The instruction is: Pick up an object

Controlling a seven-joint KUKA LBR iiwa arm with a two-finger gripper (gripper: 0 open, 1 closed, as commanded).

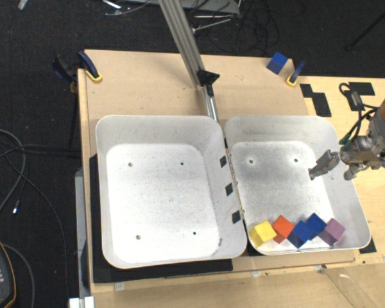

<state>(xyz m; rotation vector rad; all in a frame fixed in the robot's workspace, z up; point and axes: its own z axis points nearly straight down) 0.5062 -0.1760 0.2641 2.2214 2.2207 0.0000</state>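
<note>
Along the near edge of the right bin (276, 133) lies a row of blocks: a yellow cube (264, 232), an orange cube (283, 227), a blue block (307, 229) and a purple cube (332, 230). My gripper (339, 165) hangs over the right bin's right side, above and behind the blocks, well apart from them. Its two fingers are spread, one finger (323, 164) pointing left and down, and nothing sits between them.
The left bin (160, 191) lies beside the right one. A blue cube (278, 62) rests on the bench at the back right, near a yellow-tipped clamp (293, 76). A metal pole (186, 37) slants over the back of the bench. Another clamp (90, 69) is at the back left.
</note>
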